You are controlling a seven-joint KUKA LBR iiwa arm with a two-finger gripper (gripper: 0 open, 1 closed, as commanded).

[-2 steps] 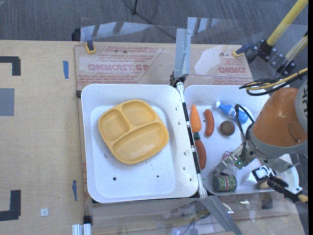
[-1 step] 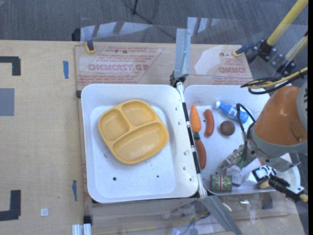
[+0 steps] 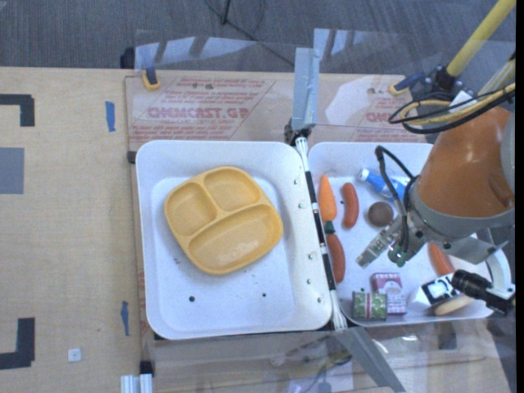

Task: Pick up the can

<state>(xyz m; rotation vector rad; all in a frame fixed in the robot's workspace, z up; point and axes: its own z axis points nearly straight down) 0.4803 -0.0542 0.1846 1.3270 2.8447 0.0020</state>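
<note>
The can (image 3: 369, 304) is small and green with a pale label. It lies on its side at the near edge of the right bin (image 3: 354, 158), close to the wall between the bins. My gripper (image 3: 386, 250) hangs over the middle of the right bin, above and slightly right of the can, with a gap between them. Nothing shows held in it. The orange-banded arm (image 3: 467, 170) covers the bin's right part.
A pink carton (image 3: 389, 291) touches the can's right side. A carrot (image 3: 327, 198), two red sausages (image 3: 350, 205) (image 3: 336, 255), a brown ball (image 3: 379, 213) and a blue bottle (image 3: 378, 180) lie farther back. The left bin (image 3: 164, 301) holds a yellow divided plate (image 3: 223, 219).
</note>
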